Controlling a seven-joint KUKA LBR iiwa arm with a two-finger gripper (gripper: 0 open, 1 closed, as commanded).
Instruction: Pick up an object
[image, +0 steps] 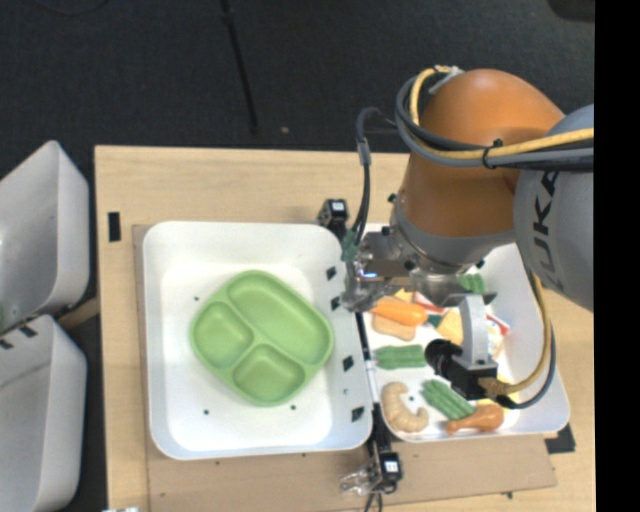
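Bright even overhead light, soft shadows, slightly blurry, dark background

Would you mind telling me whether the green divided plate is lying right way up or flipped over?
Right way up: the green divided plate shows its three hollow compartments facing upward, flat in the left bin.

Large rounded orange band (485, 140) showing above the wrist, glossy, sitting on a grey metal collar (440, 245). Grey arm casing (565, 220) carrying part of black lettering. Yellow and black cables (500, 150) looping across the orange band; a thin black cable (365, 190) running down toward a dark, cluttered wrist mount (375, 270).
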